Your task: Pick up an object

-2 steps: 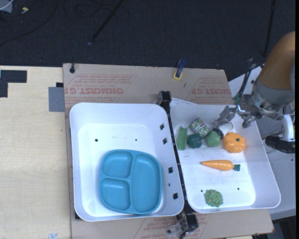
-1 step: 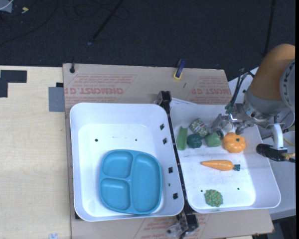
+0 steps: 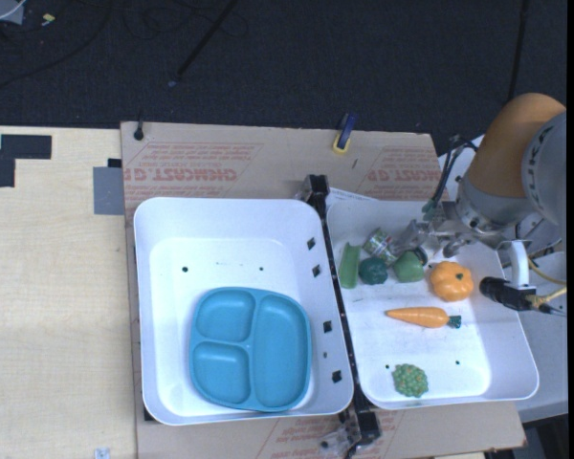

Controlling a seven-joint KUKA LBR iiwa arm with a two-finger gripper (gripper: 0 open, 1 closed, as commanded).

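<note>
A pale wooden bench [image 3: 48,304] carries a cardboard sheet [image 3: 268,161], with two shallow white bins on it: the left bin [image 3: 163,228] and, touching its right side, the right bin [image 3: 517,371].

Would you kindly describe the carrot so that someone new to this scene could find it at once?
Look at the right bin of the two white ones, the one that holds the toy food. Near its middle, below the row of green pieces and the orange pumpkin, lies the carrot. It is the only long, thin orange thing, lying flat with a dark green stub at its right end.
</note>
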